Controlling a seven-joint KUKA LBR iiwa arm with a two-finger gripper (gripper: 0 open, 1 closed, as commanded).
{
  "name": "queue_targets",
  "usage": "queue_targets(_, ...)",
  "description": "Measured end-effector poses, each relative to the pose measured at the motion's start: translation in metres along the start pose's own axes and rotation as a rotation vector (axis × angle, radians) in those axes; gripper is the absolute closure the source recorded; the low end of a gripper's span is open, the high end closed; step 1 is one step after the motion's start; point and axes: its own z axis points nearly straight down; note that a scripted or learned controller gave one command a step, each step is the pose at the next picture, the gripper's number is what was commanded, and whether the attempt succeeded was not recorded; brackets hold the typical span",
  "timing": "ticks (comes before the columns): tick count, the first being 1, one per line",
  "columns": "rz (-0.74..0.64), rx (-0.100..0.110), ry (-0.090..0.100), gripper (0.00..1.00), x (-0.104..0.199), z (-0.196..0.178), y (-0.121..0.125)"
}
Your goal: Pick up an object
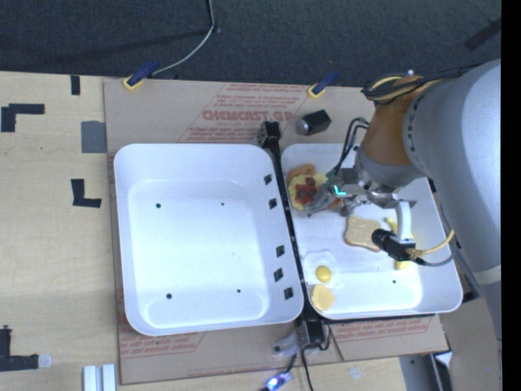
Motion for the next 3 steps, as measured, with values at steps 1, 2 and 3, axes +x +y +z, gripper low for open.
queue_targets(1,-0.007,0.017,0.002,0.00,-0.003,0.002,0.059)
queue_targets(2,-0.003,0.014,0.007,0.00,-0.029,0.002,0.058)
queue_targets(3,-0.004,0.015,0.002,1.00,-0.030,-0.011,0.058)
